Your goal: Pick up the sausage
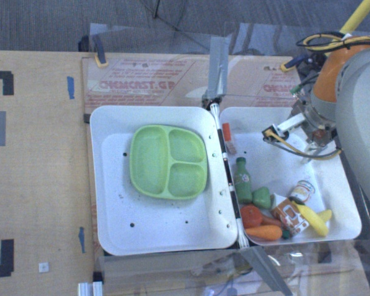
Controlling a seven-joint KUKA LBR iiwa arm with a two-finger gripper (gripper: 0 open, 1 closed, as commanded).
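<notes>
Sausage [226,131] hugs left wall of right bin [282,172], well apart from gripper [317,140]

My gripper [319,138] hangs over the far right part of the right bin [277,165]. Toward the near rim from it lie a small can [303,191], a banana [314,219], a brown box [288,214], a carrot [264,232], a tomato [251,215] and a green bottle [242,179]. Well away to its view-left, the other bin [111,227] holds a green divided plate [168,162].
</notes>
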